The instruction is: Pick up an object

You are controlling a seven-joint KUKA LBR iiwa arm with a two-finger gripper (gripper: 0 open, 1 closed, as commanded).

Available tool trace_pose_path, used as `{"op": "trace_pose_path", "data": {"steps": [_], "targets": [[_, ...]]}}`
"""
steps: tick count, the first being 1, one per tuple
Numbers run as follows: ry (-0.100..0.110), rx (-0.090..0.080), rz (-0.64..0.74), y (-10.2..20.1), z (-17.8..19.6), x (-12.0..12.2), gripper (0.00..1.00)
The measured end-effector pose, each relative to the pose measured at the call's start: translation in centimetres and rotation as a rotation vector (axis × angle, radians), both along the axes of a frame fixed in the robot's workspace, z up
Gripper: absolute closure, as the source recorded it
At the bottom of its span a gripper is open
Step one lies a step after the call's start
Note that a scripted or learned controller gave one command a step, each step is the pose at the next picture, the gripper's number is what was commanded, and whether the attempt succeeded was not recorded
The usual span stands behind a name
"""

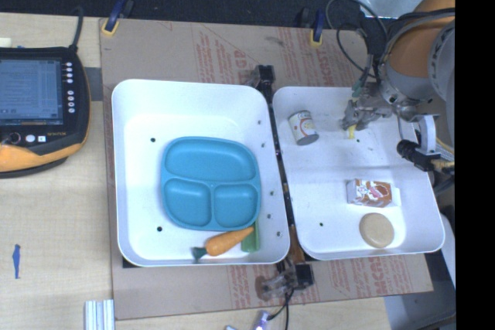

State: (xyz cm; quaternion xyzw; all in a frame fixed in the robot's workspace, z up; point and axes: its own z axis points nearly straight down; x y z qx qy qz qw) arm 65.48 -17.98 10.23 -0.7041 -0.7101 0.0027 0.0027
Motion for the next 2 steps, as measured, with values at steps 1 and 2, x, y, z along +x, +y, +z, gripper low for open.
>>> {"op": "trace_pose_path", "data": {"steps": [1, 2], "targets": [[-0.004, -0.001, -0.004, 0.5, 3.1, -9.3, 1.00], [-0.004, -0.001, -0.004, -3.0, 1.1, -11.7, 1.00]]}}
